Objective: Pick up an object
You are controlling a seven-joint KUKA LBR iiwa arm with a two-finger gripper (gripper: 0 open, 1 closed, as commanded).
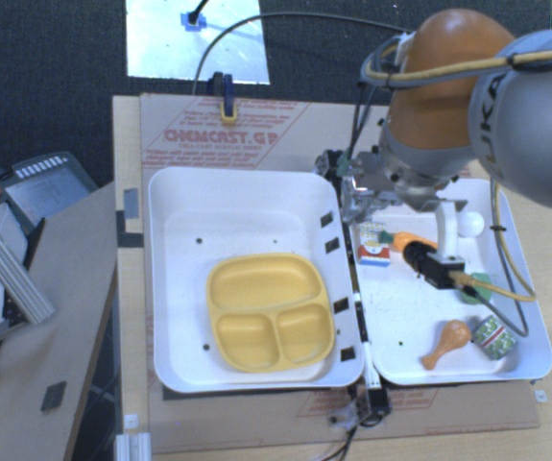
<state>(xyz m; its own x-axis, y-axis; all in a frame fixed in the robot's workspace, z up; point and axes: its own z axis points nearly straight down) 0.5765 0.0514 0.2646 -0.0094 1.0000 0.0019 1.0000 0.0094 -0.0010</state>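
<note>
Nearest, at the lower right of the frame: a tan drumstick-shaped toy [445, 342] lying in the right bin [400, 307], with a small green-and-white packet [493, 335] just beside it on the right. At the lower middle, a yellow divided plate [271, 312] lying flat in the left bin [247, 217].

Further up in the right bin: a small red-and-white carton [374, 254] close to the bin's left wall, an orange piece [408, 242] just right of it, and a white ball [471, 224] toward the upper right.

Just above the carton, over the bin's upper left corner: the gripper [364, 209], hanging from the grey arm [530, 113] below its orange band [444, 65]. Mostly hidden under the wrist, so cannot tell whether apart, together or clamped on anything.

Farthest back: brown cardboard [285, 133] with red lettering, a blue-and-yellow clamp [225, 99] at its top edge, and a silvery sheet [194, 27] in the upper left of the frame.
</note>
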